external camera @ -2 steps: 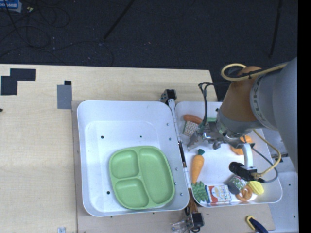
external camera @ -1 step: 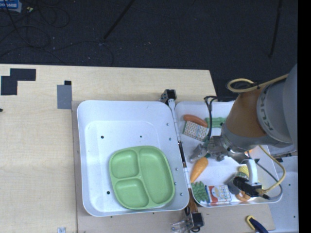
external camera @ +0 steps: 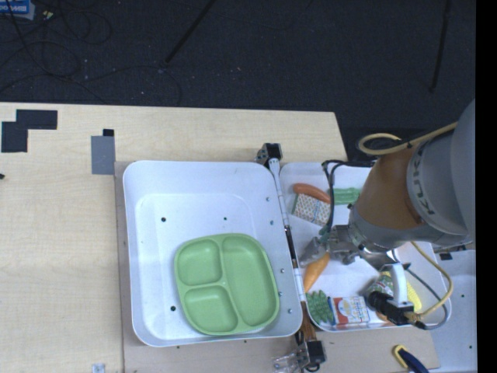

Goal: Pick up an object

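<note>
Gripper [external camera: 322, 249] low in right bin [external camera: 342, 322], poised over carrot [external camera: 314, 273] for pick; jaws' state cannot be told. Green plate [external camera: 226, 284] in left bin [external camera: 147, 208].

Two bins side by side on the bench [external camera: 62, 270]. Divided plate [external camera: 226, 284] sits in left bin [external camera: 155, 193], toward its front-right. Right bin [external camera: 342, 179] holds carrot [external camera: 314, 273], w/ packet [external camera: 349, 311] in front, box [external camera: 311, 207] behind.
</note>
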`<state>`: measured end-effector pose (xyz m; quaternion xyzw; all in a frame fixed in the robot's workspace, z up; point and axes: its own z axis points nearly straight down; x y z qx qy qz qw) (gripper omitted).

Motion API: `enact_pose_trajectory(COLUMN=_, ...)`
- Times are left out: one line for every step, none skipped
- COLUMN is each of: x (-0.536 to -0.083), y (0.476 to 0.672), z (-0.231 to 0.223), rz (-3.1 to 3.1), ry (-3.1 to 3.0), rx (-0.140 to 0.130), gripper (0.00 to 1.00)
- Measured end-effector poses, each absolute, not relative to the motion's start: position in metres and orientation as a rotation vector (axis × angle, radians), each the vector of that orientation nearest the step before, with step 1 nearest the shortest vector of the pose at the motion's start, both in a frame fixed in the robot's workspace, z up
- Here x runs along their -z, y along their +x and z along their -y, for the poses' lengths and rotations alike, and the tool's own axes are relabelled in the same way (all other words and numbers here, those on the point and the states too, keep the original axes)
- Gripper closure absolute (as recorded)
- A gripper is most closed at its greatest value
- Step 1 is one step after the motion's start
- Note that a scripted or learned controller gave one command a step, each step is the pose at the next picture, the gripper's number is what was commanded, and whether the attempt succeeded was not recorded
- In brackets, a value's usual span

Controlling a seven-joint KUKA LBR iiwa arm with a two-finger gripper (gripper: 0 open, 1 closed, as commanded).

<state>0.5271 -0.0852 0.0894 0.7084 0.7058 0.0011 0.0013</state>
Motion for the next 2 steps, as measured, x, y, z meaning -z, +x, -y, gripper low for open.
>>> enact_pose_trajectory(x=-0.099, y=0.527, z=0.084, rz=-2.219, ry=2.230, rx=-0.004, gripper=1.00)
enact_pose_trajectory(x=-0.187, y=0.585, z=0.024, rz=-2.224, ry=2.222, rx=0.002, gripper=1.00)
